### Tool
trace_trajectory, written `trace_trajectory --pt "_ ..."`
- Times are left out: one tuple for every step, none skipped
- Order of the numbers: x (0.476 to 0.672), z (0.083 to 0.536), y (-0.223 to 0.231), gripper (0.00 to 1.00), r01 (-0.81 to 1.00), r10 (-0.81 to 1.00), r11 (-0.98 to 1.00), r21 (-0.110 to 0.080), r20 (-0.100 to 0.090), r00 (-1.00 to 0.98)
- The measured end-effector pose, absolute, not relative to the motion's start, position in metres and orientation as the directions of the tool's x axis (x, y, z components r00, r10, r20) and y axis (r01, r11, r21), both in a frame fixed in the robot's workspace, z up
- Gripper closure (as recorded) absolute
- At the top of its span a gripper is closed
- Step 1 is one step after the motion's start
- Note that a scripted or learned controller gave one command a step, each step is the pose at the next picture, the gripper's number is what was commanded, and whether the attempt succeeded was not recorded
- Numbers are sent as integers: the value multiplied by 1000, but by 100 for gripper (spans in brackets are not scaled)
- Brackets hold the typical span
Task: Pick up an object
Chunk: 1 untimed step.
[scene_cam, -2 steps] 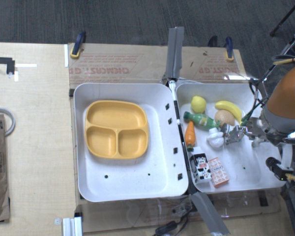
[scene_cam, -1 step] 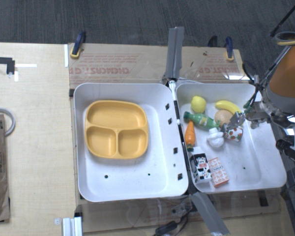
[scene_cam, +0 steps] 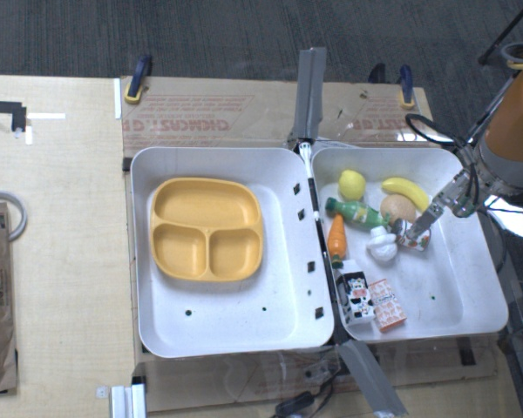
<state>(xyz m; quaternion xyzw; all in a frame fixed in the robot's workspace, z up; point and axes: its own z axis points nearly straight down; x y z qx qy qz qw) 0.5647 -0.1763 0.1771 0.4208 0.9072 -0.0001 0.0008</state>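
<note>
One fixed camera looks down from above the tabletop [scene_cam: 52,233] at a slant, from some distance. It takes in both white bins: the left bin [scene_cam: 231,333] sits near the middle of the view, the right bin [scene_cam: 453,307] toward its right side.

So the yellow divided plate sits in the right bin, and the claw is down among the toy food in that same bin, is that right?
Not quite. The camera view shows the yellow divided plate in the left bin, by itself. The claw is indeed down among the toy food, such as the banana and carrot, but that is the right bin.
</note>
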Motion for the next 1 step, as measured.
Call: trace_trajectory --pt "544 208 -165 0 591 591 807 0 0 -807"
